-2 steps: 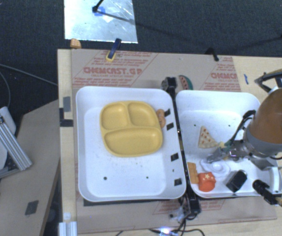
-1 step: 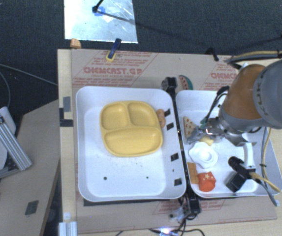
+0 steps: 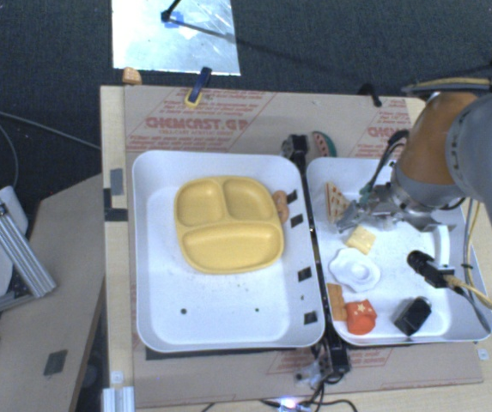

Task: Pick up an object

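Fingers (image 3: 355, 215) (grip unclear) over right bin (image 3: 464, 333): one cheese wedge (image 3: 360, 239), one egg (image 3: 355, 270), one tomato (image 3: 361, 316).

Glossy plastic bins (image 3: 228, 333), matt yellow tray (image 3: 228, 223) (plastic-looking)

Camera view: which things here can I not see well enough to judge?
- Tool: in the right bin, near the yellow block and the waffle-like wedge. It is small and crowded by cables, so its state is unclear.
- Arm: cut off by the right edge; it covers the right bin's far corner.
- Black item behind the bins: half hidden by the rims.
- Small brown piece beside the yellow tray: too small to identify.
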`<state>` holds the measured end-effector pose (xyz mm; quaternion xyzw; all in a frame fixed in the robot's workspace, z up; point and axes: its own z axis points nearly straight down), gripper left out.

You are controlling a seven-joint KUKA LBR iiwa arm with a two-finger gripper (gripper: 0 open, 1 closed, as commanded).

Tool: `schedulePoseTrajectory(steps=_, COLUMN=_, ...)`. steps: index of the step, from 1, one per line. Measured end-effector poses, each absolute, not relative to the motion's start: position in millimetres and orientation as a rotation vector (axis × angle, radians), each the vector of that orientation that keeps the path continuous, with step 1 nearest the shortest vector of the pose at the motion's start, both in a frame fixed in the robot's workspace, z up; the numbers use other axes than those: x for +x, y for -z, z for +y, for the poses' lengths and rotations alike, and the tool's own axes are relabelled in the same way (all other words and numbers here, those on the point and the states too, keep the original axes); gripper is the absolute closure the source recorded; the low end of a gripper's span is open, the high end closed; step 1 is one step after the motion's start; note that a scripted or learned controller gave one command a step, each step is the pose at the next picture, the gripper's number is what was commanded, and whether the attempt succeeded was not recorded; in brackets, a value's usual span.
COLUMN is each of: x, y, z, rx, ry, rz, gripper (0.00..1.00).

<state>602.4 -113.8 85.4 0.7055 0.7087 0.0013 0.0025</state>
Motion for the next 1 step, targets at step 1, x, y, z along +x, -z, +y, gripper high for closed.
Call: schedulePoseTrajectory(steps=1, x=640.1, y=-85.5, z=-123.5, rx=2.211, ry=-0.005, rz=2.224, gripper=0.0)
